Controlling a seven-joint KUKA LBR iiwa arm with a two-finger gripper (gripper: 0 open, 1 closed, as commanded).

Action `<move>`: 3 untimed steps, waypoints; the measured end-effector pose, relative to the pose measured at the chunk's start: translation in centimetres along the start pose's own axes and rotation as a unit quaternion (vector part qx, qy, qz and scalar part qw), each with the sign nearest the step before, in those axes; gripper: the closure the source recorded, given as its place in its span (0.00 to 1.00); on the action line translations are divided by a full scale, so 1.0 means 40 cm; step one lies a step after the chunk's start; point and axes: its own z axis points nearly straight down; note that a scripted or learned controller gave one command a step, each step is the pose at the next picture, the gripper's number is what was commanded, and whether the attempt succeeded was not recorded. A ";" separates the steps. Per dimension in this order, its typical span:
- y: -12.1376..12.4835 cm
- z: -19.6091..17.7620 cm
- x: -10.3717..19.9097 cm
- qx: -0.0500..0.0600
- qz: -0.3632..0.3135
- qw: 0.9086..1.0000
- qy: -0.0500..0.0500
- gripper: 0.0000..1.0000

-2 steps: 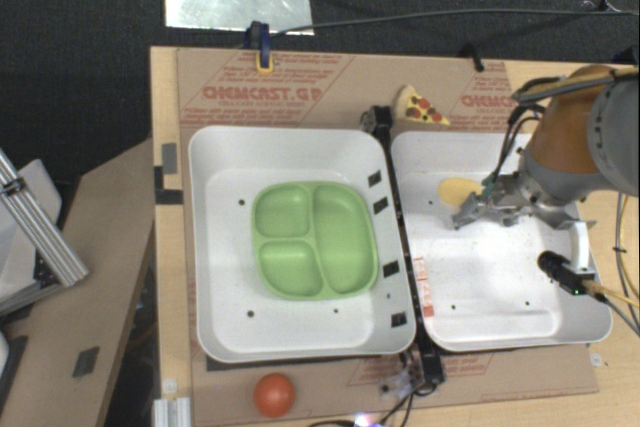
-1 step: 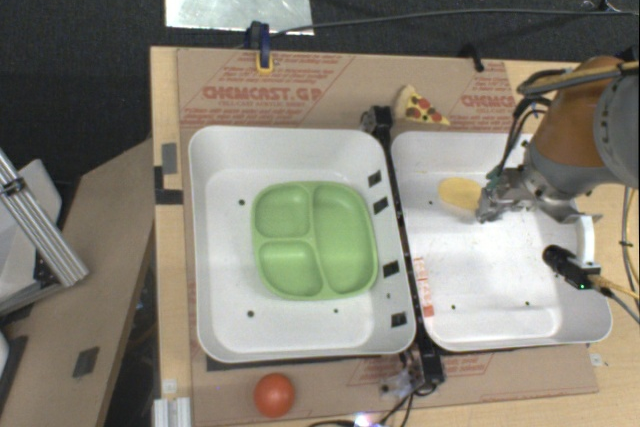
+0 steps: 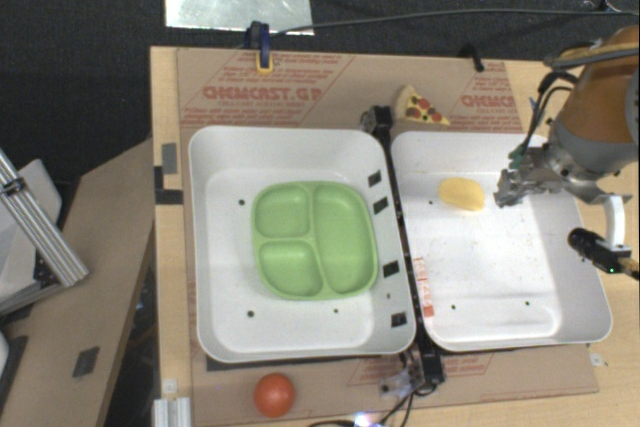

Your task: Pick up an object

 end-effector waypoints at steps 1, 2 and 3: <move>-0.003 -0.111 -0.003 0.000 -0.001 1.000 0.000 1.00; 0.002 -0.247 -0.004 -0.001 -0.002 1.000 0.000 1.00; -0.021 -0.243 0.152 0.002 -0.004 1.000 0.001 1.00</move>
